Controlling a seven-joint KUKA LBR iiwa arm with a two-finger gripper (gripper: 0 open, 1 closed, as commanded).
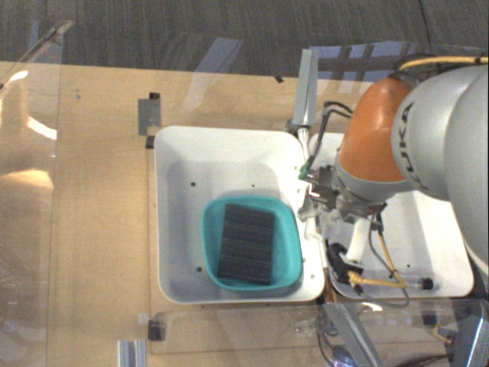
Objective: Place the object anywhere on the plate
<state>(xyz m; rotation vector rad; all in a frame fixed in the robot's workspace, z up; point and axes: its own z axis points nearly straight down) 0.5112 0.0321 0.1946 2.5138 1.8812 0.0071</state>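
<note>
The arm (428, 128), the biggest thing here, is reaching in from the right and hanging over the seam between the two bins, its orange band bulging above the wrist. Under it the left bin (183, 174) is holding the teal plate (286, 235) in its near right corner, and the object (247, 243), a dark ribbed slab, is lying flat inside the plate with its long side running away from the camera, its edges well within the teal rim. The right bin (435, 258) is lying mostly under the arm. The gripper (336, 232) is sitting just past the plate's right rim, over the wall shared by the bins, apart from the object; whether it is released or clenched I cannot tell, since the wrist and cables are covering it. Judging from this, the placing is looking done or very nearly so, and the step in hand is probably the retreat: doing it well means lifting straight up before swinging right, so that nothing is clipping the plate's rim or the bin wall and nudging the slab, and keeping the dangling cables from dragging across the plate. As for writing, white letters are running down the grey arm beside the orange band, reading as part of KUKA; nothing else legible is showing.
</note>
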